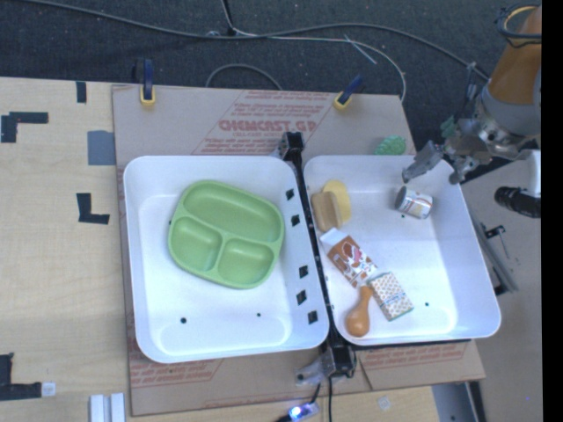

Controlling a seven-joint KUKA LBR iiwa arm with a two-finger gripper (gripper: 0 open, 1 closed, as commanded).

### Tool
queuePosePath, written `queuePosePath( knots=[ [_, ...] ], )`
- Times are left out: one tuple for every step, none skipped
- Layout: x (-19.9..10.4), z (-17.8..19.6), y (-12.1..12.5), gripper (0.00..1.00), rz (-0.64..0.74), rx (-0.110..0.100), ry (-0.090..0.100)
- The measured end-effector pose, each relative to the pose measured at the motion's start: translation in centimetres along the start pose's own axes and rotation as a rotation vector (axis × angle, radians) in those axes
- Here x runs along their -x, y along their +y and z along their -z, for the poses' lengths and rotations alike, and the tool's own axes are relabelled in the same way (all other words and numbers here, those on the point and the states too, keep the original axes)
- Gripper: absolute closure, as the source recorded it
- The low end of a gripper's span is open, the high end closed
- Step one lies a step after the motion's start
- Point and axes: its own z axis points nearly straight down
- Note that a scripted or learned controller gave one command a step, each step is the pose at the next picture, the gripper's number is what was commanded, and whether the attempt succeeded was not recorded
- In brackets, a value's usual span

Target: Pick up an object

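I have not picked up anything yet, so the whole job is left to do. My pincer (437, 163) hangs over the far right edge of the right bin (457, 319). Its two fingers are spread apart and there is nothing between them.

The thing closest to it is a small silver can (413, 203). It lies on its side in the right bin, just a bit nearer to me and to the left of the pincer, not touching it.

More things lie further left in this bin: a yellow block (332, 203), a red and white packet (350, 259), a small box (391, 294) and an orange spoon-shaped toy (360, 314). A green tray (226, 233) sits in the left bin (145, 323).
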Motion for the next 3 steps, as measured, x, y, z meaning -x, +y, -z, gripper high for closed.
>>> queuePosePath(
  knots=[
    [-0.1,1.0,0.3,0.00,0.004,0.014,-0.003],
    [-0.2,-3.4,0.0,0.00,0.004,0.010,-0.003],
    [-0.8,-8.1,0.5,0.00,0.005,0.011,-0.005]
  ],
)
